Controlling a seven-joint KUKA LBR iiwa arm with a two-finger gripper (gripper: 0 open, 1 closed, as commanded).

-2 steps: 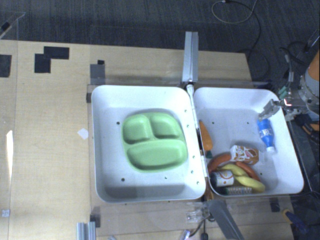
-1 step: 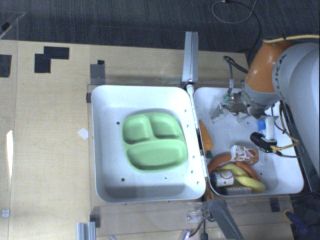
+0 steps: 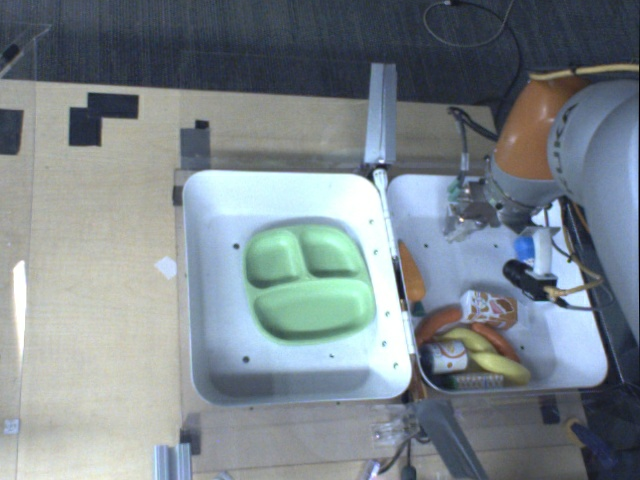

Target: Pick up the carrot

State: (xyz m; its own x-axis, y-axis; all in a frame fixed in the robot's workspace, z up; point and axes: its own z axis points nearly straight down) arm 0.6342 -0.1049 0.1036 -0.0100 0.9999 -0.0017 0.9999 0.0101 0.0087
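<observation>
1. Metal-grey and small in our view, the gripper (image 3: pixel 468 211) hangs over the upper middle of the right bin (image 3: pixel 435 196); we cannot tell its state from this angle, and we see nothing held beneath it.
2. Behind it, toward the right edge, we see the arm (image 3: pixel 595 133); it is grey, with a rounded orange band (image 3: pixel 525 128) above the wrist, and black cables loop beside it over the bin's right side.
3. Below and to the left of the gripper, well apart from it, we find the carrot (image 3: pixel 409 272); it is orange, lies lengthwise along the left wall of the right bin, and sits just beside the divider between the two bins.
4. Further down, at the lower edge of the same bin, we see a cluster of play food: a yellow banana (image 3: pixel 492 361), a reddish sausage-like piece (image 3: pixel 440 321), and a small printed carton (image 3: pixel 489 307); they lie close together, some touching.
5. To the left we see the second white bin (image 3: pixel 210 298); a green divided plate (image 3: pixel 307 280) with three compartments lies in its middle.
6. Both bins rest on a pale wooden bench (image 3: pixel 90 298).
</observation>
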